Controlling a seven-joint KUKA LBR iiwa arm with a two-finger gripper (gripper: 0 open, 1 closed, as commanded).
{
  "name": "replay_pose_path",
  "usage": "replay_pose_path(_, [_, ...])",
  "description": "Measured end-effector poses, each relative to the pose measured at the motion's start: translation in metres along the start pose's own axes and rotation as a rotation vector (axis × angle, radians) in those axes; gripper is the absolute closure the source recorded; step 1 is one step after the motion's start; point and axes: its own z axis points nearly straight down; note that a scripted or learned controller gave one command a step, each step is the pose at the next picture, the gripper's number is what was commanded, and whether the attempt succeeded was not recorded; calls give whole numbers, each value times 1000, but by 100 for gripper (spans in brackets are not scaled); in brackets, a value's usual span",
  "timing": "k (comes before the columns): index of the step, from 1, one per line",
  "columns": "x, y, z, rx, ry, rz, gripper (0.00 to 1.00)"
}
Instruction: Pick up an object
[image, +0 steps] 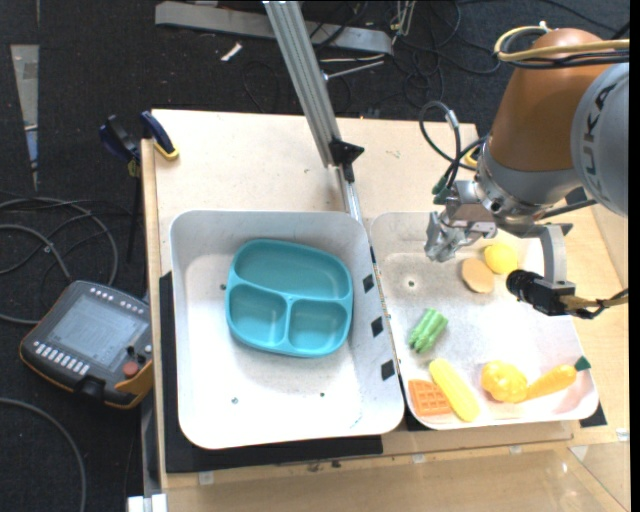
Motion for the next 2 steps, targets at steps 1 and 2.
replay_pose_path(1, [44,-3,13,-1,0,0,100])
replay_pose_path(2, [98,-22,17,-1,1,-1,100])
